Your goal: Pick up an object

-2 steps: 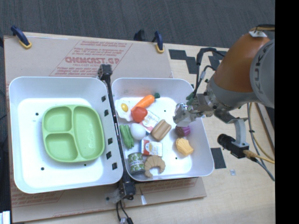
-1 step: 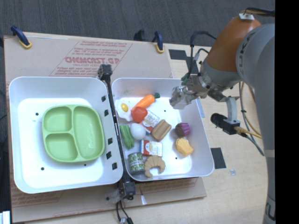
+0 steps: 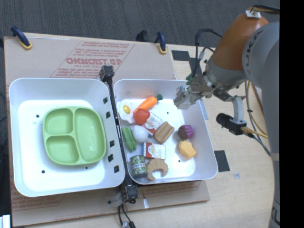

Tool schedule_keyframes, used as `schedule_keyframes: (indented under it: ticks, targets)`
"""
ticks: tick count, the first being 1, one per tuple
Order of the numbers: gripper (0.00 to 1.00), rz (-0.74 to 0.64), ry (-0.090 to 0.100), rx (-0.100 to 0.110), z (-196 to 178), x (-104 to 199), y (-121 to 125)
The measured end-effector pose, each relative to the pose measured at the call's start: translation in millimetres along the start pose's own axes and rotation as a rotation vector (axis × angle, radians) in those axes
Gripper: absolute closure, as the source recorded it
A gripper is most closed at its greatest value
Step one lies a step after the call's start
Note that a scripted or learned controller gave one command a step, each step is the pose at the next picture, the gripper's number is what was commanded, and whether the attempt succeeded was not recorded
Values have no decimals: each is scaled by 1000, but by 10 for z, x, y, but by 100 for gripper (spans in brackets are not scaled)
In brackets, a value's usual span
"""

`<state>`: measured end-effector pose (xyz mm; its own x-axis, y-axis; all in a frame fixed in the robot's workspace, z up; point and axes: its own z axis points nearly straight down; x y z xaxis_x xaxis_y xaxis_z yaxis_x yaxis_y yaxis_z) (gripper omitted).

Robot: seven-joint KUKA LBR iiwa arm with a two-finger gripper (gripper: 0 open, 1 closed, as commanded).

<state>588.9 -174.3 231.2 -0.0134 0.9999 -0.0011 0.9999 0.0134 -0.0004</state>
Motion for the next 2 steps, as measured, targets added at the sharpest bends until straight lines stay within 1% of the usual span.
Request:
schedule_keyframes:
  ticks: [1,2]
  targets:
    - [100,9,1,1,-221,165,-648]
    - [100,8,1,3,7,14,-1128]
